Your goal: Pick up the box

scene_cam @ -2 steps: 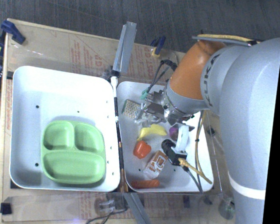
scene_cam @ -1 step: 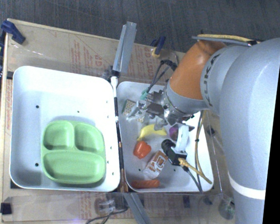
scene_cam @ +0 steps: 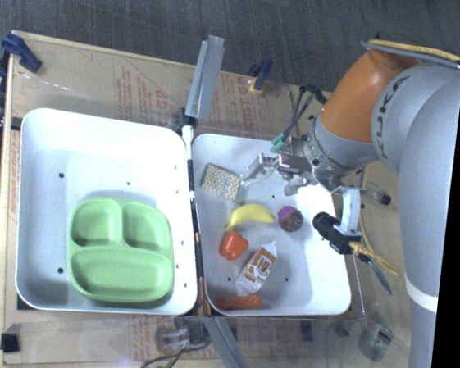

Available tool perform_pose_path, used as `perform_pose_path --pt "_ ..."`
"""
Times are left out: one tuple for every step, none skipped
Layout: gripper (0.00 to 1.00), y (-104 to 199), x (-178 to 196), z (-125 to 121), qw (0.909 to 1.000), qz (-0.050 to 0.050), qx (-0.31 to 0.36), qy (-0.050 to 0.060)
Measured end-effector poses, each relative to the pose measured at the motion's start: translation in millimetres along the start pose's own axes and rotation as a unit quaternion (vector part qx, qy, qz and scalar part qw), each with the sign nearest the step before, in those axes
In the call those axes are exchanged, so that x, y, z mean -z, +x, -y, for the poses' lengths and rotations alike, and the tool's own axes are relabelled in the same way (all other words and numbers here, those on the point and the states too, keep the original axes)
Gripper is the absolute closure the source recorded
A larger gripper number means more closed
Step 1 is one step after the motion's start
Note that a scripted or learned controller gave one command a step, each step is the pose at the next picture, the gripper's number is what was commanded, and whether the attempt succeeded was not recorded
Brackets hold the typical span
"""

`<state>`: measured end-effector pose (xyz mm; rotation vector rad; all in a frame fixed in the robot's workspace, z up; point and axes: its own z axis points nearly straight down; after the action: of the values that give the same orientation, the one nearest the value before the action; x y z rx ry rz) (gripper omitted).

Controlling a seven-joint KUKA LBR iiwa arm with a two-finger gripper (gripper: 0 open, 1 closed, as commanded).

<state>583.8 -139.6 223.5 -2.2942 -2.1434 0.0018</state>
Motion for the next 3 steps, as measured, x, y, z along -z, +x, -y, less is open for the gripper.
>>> perform_pose_path --pt "0.00 21 -97 -69 0.9990 0.000 0.044 0.000" --pt "0.00 32 -127 -45 0.9982 0.002 0.059 -0.004" --pt "1.00 32 -116 -46 0.9982 0.002 0.060 -0.005"
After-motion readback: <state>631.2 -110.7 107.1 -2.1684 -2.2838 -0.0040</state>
